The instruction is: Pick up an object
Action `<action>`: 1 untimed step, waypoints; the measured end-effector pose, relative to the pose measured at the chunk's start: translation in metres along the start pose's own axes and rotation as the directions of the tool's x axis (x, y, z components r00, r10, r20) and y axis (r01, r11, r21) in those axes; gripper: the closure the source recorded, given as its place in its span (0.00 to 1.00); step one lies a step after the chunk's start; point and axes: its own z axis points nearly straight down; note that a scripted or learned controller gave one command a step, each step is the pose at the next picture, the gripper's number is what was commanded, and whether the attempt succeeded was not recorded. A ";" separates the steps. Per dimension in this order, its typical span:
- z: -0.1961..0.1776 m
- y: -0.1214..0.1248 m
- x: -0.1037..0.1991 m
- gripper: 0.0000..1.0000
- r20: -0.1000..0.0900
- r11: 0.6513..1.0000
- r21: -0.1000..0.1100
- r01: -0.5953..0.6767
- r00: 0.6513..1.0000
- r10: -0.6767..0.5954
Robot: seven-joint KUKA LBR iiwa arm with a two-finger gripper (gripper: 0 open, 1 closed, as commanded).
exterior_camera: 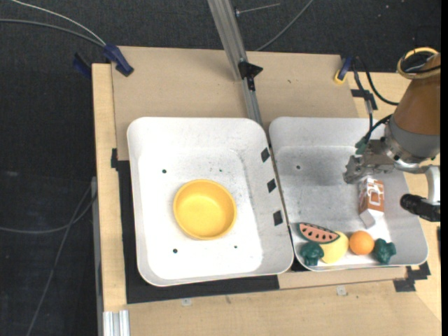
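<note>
In the right bin (308, 152), my gripper (359, 169) hangs over the right half, below the orange-banded wrist. A brown and orange packet (372, 195) with a white end sits directly below and to the right of the gripper, touching or nearly touching it; whether it is held cannot be made out. Along the bin's front edge lie a watermelon slice (318, 232), a yellow fruit (338, 248), an orange (361, 243) and two green vegetable pieces (311, 254) (383, 250).
The left bin (182, 138) holds a yellow bowl (204, 208) near its middle. A metal pole (231, 33) rises from the back between the bins. Black clips (271, 185) mark the seam between the bins. Bare floor lies in the right bin's back left.
</note>
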 end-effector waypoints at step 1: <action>-0.067 0.005 0.002 1.00 0.006 1.000 -0.012 0.002 1.000 -0.002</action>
